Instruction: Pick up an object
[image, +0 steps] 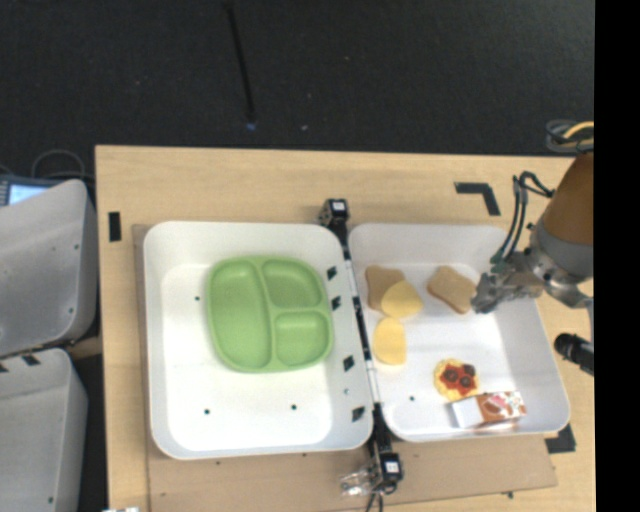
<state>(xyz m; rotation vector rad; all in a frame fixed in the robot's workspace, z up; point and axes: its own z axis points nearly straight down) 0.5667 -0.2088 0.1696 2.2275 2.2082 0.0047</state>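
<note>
The gripper (489, 293) hangs low in the right bin (530, 420), the tan bread slice (451, 288) just left of it, almost touching; I cannot tell its opening.

I see two white bins, the left (160, 300) and the right (520, 350), of smooth plastic with a soft sheen, on a pale matt wooden bench (230, 180). The green divided plate (268, 314) looks like smooth, slightly glossy plastic. Just left of the fingers (487, 293) the tan bread slice (451, 288) looks matt, and further left the two yellow pieces (401, 299) (390, 342) look smooth like plastic toy food, while the gripper's body is dull grey metal.
</note>
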